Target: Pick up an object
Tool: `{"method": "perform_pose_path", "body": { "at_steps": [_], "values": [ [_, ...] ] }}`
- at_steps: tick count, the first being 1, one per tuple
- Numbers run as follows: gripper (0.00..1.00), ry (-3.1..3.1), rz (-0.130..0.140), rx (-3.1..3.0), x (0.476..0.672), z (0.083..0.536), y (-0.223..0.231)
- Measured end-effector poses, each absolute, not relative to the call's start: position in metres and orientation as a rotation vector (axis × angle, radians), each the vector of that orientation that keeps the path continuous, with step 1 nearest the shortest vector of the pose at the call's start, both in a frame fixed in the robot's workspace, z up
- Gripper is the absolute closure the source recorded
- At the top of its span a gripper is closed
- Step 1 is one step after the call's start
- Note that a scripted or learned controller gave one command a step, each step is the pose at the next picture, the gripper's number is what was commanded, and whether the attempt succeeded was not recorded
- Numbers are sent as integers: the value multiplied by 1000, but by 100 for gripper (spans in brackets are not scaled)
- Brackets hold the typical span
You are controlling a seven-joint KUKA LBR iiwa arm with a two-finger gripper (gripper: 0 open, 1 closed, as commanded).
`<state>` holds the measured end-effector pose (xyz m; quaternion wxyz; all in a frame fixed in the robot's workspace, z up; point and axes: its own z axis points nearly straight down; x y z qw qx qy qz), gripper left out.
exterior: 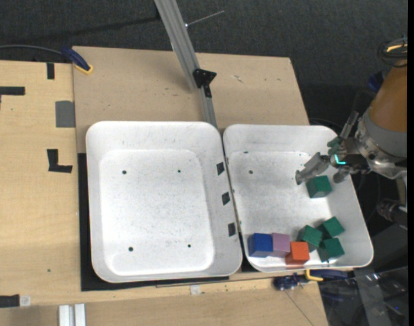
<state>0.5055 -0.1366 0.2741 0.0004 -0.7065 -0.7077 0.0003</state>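
Observation:
My gripper [323, 176] hangs over the right side of the right bin [274, 141], reaching in from the right. Its two grey fingers [306, 174] stand spread, so it is open. A green cube [319, 186] sits on the bin floor just below and between the fingertips, and I cannot tell whether they touch it. Along the bin's front edge lie a blue cube [261, 243], a purple cube [281, 242], an orange cube [299, 251] and three more green blocks [322, 237].
The left bin [152, 202] stands beside the right one, with a raised rim between them. A slanted metal bar [186, 46] rises behind the bins. The bench edge runs just right of the right bin.

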Motion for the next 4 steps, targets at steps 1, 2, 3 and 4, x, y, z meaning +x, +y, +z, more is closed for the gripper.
{"method": "perform_pose_path", "body": {
  "at_steps": [1,2,3,4],
  "values": [
    [0,-2218,6,-2218,510,228,-140],
    [0,-2216,8,-2217,511,164,-143],
    [0,-2215,8,-2217,499,108,-145],
    [100,-2220,3,-2216,501,121,-144]
  ]
}}
